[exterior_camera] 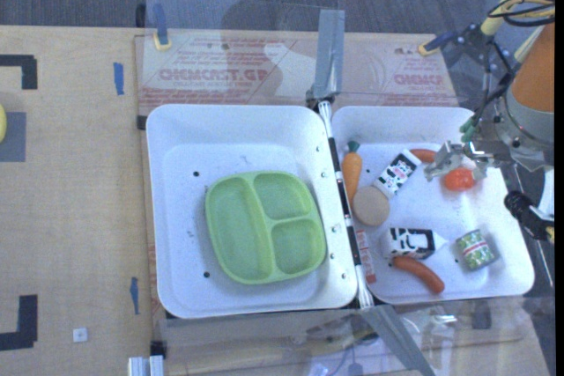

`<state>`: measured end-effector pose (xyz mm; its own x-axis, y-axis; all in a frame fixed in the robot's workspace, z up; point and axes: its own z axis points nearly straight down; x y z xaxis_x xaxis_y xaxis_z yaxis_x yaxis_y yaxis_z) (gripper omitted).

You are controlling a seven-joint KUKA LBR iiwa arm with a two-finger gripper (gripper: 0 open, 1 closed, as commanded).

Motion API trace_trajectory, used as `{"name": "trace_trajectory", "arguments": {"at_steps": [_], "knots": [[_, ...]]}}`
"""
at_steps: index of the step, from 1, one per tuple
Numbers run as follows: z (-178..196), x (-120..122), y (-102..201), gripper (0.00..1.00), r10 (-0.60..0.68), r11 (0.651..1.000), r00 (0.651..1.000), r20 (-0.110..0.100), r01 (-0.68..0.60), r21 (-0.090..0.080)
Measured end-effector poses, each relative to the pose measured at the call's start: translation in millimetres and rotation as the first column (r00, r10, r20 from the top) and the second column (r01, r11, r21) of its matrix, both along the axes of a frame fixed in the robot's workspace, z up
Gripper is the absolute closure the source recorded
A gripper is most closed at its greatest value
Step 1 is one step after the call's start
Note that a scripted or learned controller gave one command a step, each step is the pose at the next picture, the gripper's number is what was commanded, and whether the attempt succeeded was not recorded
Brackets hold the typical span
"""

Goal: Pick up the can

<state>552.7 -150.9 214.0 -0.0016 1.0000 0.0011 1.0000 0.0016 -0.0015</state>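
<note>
Currently the can (477,249), a small cylinder with a green and white label, is seen lying on its side near the front right corner of the right bin (520,282), apart from everything else in it. The gripper (451,156) is held further back over the same bin, beside a red-orange tomato-like piece (459,180); its metal fingers appear spread, with nothing seen between them. The can is therefore not yet reached, and the approach is judged to be the step in hand.

For that step to be done well, the gripper should be carried toward the front of the bin until it is centred above the can, well clear of the tomato-like piece and of the sausage (418,272) lying just left of the can. Because the can lies tipped and could roll, the fingers are best turned so that they close across its round body rather than along its length, and lowered fully before being closed. The bin wall close on the right must be allowed for, so that the outer finger is not driven onto the rim. The green divided plate (265,226) in the left bin (176,136) is not involved.
</note>
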Motion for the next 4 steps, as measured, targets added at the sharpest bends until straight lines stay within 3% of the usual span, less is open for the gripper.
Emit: {"name": "trace_trajectory", "arguments": {"at_steps": [1, 2, 3, 4], "knots": [[-101.6, -30.1, -63.9, 0.0, 0.01, 1.0, 1.0, 0.002, -0.01, 0.008], [-111.3, -56.1, -64.9, 0.0, 0.202, 0.979, 0.978, 0.044, -0.202, -0.014], [-110.7, -54.2, -56.4, 0.0, -0.068, 0.998, 0.996, 0.053, 0.068, -0.006], [-110.7, -54.3, -58.7, 0.0, -0.059, 0.998, 0.997, 0.049, 0.059, 0.0]]}}
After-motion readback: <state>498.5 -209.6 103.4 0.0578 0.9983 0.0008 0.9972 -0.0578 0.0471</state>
